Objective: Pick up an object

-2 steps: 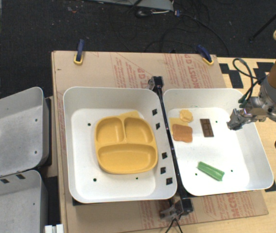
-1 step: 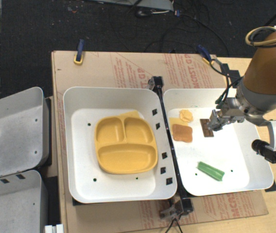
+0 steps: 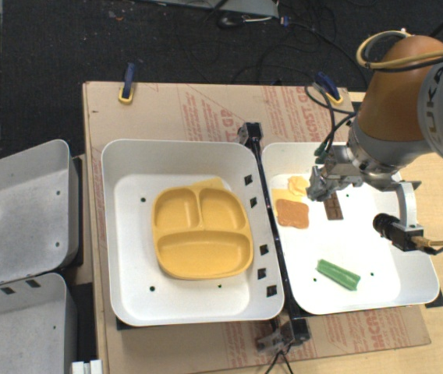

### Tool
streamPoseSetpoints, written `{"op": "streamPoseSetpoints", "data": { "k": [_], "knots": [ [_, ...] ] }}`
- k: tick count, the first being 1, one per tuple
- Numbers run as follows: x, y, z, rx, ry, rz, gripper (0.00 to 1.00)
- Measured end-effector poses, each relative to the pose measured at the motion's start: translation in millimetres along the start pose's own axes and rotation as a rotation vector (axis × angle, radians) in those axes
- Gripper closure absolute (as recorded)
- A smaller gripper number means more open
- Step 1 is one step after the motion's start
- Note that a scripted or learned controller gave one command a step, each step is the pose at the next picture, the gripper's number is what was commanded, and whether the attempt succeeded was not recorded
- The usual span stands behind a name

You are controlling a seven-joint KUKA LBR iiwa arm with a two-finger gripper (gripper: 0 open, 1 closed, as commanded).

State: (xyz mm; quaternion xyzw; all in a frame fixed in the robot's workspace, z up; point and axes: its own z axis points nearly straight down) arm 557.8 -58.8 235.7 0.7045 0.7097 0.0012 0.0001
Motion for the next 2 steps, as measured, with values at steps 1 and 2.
{"op": "streamPoseSetpoints", "data": {
  "k": [1,2],
  "knots": [
    [57,1,-7,0.001,0.000,-0.001,1.00],
    [105,-1,1,0.004,0.000,0.000,1.00]
  ]
}}
